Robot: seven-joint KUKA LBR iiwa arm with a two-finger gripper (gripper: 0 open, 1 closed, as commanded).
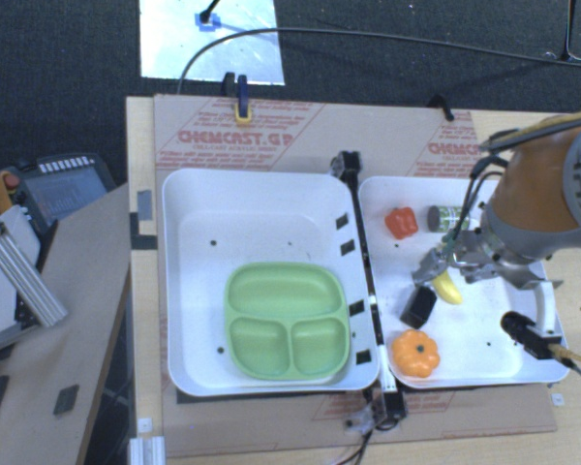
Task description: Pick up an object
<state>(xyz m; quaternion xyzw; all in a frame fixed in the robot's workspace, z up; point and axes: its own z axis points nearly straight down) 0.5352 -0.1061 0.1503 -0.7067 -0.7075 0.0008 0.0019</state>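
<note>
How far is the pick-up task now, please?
Done: the arm has reached over the right bin. In hand: the gripper sits low by the yellow piece, though no object shows between its fingers. Left: grasping and lifting; the red pepper, black block and orange pumpkin lie on the bin floor.

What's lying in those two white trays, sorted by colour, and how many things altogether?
Green: 2, the divided plate and a small can
Orange: 1, the little pumpkin
Red-orange: 1, a pepper-like toy
Yellow: 1, a banana-like toy
Black: 1, a small block
Total: 6
</note>
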